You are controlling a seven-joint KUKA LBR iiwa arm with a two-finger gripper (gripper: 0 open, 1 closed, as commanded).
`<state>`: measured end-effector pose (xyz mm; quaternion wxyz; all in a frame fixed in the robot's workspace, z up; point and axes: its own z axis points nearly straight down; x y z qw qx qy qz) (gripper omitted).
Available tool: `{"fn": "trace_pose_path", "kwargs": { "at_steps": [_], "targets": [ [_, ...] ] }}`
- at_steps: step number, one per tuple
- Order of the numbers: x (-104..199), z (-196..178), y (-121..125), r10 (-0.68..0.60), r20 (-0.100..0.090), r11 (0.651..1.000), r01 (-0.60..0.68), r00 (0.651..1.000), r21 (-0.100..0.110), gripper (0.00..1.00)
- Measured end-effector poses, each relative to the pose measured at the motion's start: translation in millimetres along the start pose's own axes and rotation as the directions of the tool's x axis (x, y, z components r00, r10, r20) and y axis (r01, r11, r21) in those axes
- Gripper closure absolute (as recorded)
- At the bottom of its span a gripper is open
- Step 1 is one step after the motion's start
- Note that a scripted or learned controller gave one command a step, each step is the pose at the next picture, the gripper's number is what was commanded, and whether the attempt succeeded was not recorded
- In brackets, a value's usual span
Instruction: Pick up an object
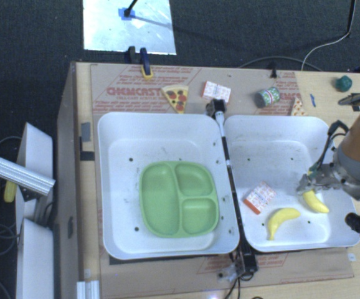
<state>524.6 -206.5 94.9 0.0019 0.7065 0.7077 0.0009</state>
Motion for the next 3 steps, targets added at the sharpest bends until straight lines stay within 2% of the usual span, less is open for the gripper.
{"fn": "trace_pose_path", "kwargs": {
  "at_steps": [2,3],
  "targets": [
    [59.9,-116.0,86.6,-0.003,-0.001,1.0,0.003,1.0,-0.001,1.0],
    [129.8,-112.5,63.5,-0.003,-0.002,1.0,0.003,1.0,0.002,1.0]
  ]
}}
